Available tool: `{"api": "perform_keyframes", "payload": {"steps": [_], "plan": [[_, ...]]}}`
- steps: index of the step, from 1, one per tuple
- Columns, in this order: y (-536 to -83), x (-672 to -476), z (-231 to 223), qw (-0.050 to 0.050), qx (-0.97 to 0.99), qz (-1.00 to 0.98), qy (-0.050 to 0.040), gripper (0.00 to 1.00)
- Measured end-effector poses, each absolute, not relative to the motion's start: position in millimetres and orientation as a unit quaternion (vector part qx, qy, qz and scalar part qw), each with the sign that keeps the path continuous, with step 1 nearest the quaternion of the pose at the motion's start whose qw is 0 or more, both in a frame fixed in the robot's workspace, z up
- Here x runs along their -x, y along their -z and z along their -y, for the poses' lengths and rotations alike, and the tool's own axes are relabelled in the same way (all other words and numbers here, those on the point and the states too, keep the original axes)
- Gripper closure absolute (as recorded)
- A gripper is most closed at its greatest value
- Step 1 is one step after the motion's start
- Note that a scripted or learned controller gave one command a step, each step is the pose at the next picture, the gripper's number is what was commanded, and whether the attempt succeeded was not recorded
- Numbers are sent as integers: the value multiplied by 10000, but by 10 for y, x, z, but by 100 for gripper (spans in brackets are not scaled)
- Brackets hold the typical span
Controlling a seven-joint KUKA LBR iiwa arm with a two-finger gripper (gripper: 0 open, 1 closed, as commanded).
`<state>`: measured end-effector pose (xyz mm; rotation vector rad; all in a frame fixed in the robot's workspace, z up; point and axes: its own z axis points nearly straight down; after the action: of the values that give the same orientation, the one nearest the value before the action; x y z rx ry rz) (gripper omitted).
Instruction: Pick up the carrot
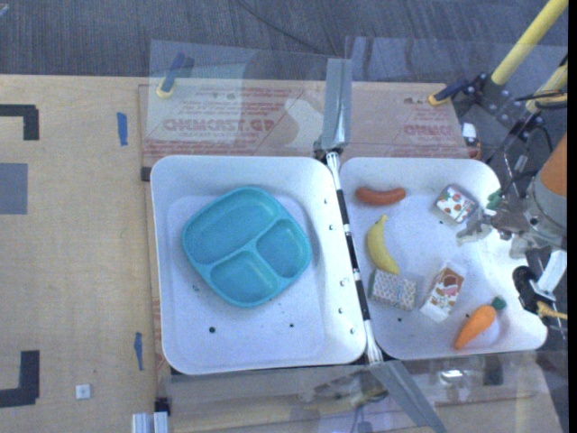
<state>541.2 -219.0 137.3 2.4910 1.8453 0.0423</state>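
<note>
Pincer (480, 226) at the right side of the right bin (416, 339), low over the white floor, just near of a small carton (453, 204) with a red picture. Apart or together: cannot tell, since the metal tip is small, grey and blurred against the cables behind it. Nothing seen clamped in it. Arm (552, 197) behind it cut off by the right border, with only a piece of orange and grey in view.

Carrot (476, 326) in the near right corner of the same bin, lying at a slant with the green top toward the far right and the orange point toward the near left. Well apart from the pincer, not touched by it.

Just left of the carrot, a second carton (443, 291), its print too small to read. Beside that, touching or almost touching, a small patterned box (395, 289). Further left, a banana (381, 246), lying near-to-far. At the far side of the bin, a sausage (380, 194), lying left to right.

In the left bin (180, 332), a blue divided plate (246, 244), a little tilted, with three compartments.

Beyond the bins, cardboard (234, 120) with faded red lettering under clear plastic, hard to read. At the far right, a yellow pole (532, 30), cut off by the top border.
</note>
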Motion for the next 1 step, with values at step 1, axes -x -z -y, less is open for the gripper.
{"api": "perform_keyframes", "payload": {"steps": [1], "plan": [[-1885,-4864,2152,-6,-7821,-6231,12,0]]}}
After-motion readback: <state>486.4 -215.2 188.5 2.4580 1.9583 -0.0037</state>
